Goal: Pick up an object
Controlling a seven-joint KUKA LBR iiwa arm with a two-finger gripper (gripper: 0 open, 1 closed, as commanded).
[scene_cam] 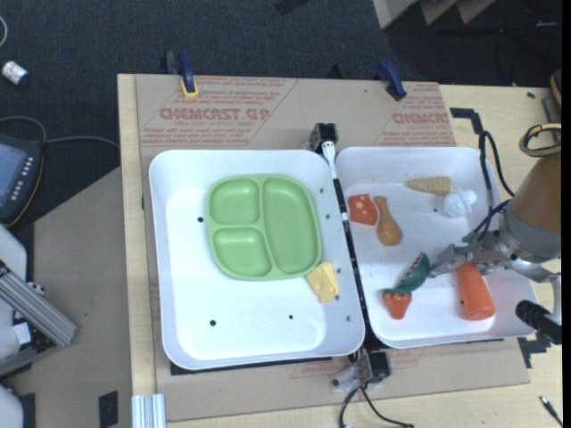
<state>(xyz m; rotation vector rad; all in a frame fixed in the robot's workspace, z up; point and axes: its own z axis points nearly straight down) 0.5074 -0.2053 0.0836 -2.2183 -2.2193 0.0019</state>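
Camera view: the pincer (pixel 453 259) is seen just beside the orange carrot (pixel 475 292), lying lengthwise below it; finger spread cannot be told.

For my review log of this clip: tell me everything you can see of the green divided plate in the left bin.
The green divided plate is pale green, looks like matte plastic, and is a rounded rectangle with three compartments: two smaller ones on its left side, one long one on its right. It lies flat, right side up, slightly rotated, in the upper middle of the left bin. All three compartments hold nothing. A small yellow piece lies at its lower right corner, touching or just overlapping the rim; I cannot tell which.
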